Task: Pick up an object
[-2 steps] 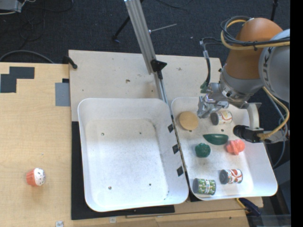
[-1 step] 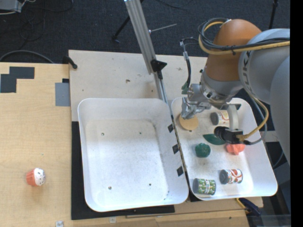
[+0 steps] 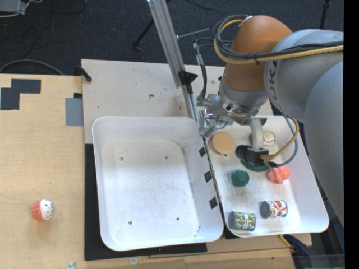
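Currently I am hovering my tool (image 3: 208, 122), finger state indeterminable, near the tan disc (image 3: 224, 143), seemingly light and rigid; grip its edges.

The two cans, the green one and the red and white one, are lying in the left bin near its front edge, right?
Not quite. The camera view shows the green can and the red and white can lying near the front edge of the right bin, not the left bin.

The gripper (image 3: 208, 125) hangs at the right bin's (image 3: 314, 220) upper left rim, just beside a tan disc (image 3: 224, 143); its grip, perhaps closed, is hidden.
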